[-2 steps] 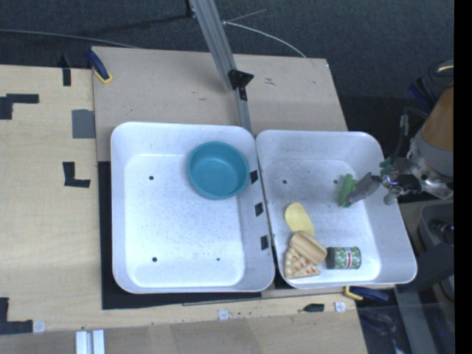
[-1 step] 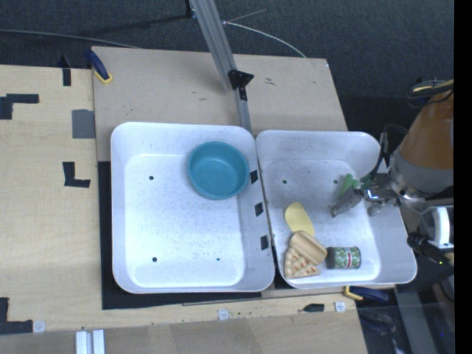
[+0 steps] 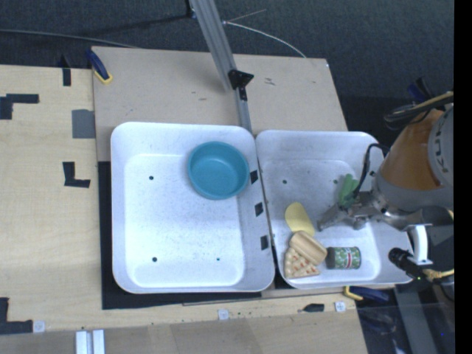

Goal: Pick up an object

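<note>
so, 2 white bins sit side by side on the tabletop [image 3: 51, 220]. left bin [image 3: 140, 271] has a blue bowl [image 3: 217, 169] near its top right corner, upright, close to the divide btw the bins. right bin [image 3: 295, 150] holds the rest: a green thing [image 3: 346, 188] just by the tool, a pale yellow piece [image 3: 299, 217] near the bin's middle-left, a tan bread-like piece [image 3: 308, 246] just below it and touching or nearly so, a yellow-orange wedge w/ dots [image 3: 299, 264] at the bottom left, and a small green can [image 3: 344, 257] lying on its side near the bottom edge, just right of the wedge. arm [image 3: 417, 168] comes in from the right, orange band showing. tool [image 3: 333, 218] is low over the right bin, btw the green thing and the can, right of the yellow piece. can't tell how far the tool is spread or if it has anything; nothing clearly in its grip. a grey pole [image 3: 214, 32] runs diagonally from the top down to the gap btw the bins.
</note>
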`<state>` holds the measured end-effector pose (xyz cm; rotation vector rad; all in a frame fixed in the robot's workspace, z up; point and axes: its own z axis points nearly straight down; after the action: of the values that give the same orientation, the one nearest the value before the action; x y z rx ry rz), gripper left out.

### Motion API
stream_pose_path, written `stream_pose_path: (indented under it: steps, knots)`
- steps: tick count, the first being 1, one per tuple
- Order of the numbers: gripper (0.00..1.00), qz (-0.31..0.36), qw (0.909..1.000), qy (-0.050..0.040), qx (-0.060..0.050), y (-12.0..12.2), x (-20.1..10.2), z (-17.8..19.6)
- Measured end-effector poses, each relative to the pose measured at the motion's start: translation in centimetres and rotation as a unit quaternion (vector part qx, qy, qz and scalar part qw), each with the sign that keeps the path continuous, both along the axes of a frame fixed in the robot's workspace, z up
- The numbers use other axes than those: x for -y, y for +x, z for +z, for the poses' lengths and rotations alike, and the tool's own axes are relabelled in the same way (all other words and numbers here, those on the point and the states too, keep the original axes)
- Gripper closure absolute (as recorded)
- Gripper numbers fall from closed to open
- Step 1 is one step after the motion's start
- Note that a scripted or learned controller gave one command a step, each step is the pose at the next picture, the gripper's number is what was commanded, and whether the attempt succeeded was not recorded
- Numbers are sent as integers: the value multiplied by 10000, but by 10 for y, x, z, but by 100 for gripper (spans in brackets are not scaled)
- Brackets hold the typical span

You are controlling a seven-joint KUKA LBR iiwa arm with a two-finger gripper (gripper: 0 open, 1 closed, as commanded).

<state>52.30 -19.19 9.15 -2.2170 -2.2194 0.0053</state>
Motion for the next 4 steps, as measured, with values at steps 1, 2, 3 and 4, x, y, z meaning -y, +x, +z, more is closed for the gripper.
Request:
stream_pose_path:
  steps: [1,2,3,4]
  knots:
    - [100,5,10000,0,8,1,0,13]
    - [100,1,10000,-10,38,6,1,56]
    - [100,0,10000,-11,39,4,4,99]
    - [100,4,10000,-13,46,12,3,143]
